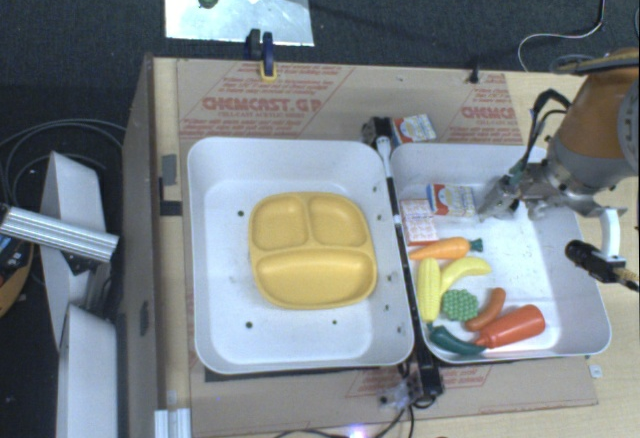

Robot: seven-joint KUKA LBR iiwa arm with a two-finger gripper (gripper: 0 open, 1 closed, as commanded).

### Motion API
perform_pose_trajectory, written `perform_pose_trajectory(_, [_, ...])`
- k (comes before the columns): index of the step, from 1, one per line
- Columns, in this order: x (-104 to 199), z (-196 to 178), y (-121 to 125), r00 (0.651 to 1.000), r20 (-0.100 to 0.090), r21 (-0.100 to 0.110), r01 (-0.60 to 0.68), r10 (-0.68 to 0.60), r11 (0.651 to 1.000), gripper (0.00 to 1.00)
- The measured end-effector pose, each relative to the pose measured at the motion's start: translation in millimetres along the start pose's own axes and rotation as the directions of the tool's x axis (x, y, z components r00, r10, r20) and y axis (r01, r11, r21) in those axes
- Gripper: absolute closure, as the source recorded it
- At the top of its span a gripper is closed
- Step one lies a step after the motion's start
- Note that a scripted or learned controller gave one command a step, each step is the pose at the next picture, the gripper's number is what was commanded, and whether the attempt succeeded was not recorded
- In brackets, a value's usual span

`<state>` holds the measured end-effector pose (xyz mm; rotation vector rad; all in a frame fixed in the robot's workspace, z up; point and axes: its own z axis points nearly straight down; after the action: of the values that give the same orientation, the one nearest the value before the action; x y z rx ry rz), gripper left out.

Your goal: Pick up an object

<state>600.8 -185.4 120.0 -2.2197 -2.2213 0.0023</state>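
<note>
Hovering point: the gripper (503,198) sits low over the upper part of the right bin (578,266), its tip just beside the small white carton (452,199) lying near that bin's top-left corner.
Pincer state: cannot be told from this view; the tip is a small grey blur, and nothing is seen held in it.
Arm pose: the grey wrist extends leftward and downward from the orange band (600,116) at the right of the frame, slanting into the bin; a black fitting (592,260) on the arm hangs over the bin's right side.
Task progress: judged not yet done. No object is lifted; every item appears to rest on the bin floor.
Candidate objects: the carton nearest the tip; a red-and-white packet (417,223) against the left wall; below these a carrot (440,249), a corn cob (428,288), a banana (465,271), a green round piece (460,304), a small sausage (486,309), a red-orange pepper (515,325) and a dark green pod (456,342), clustered in the lower left of the right bin.
Left bin (220,226): carries a yellow divided plate (311,250), well apart from the arm.
Remaining work: judged to be closing on one item, most likely the carton, and raising it.
</note>
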Motion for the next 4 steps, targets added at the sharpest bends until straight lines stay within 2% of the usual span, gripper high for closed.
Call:
perform_pose_trajectory(1, [-12.0, 35.2, 33.6, 1.000, 0.001, -0.004, 0.003, -0.003, 1.000, 0.00])
perform_pose_trajectory(2, [-20.5, 23.2, 69.1, 1.000, 0.001, -0.007, 0.005, -0.005, 1.000, 0.00])
perform_pose_trajectory(3, [1.8, 33.4, 69.3, 1.000, 0.002, -0.008, 0.004, -0.004, 1.000, 0.00])
perform_pose_trajectory(4, [-13.3, 33.9, 68.7, 1.000, 0.002, -0.006, 0.001, -0.001, 1.000, 0.00])
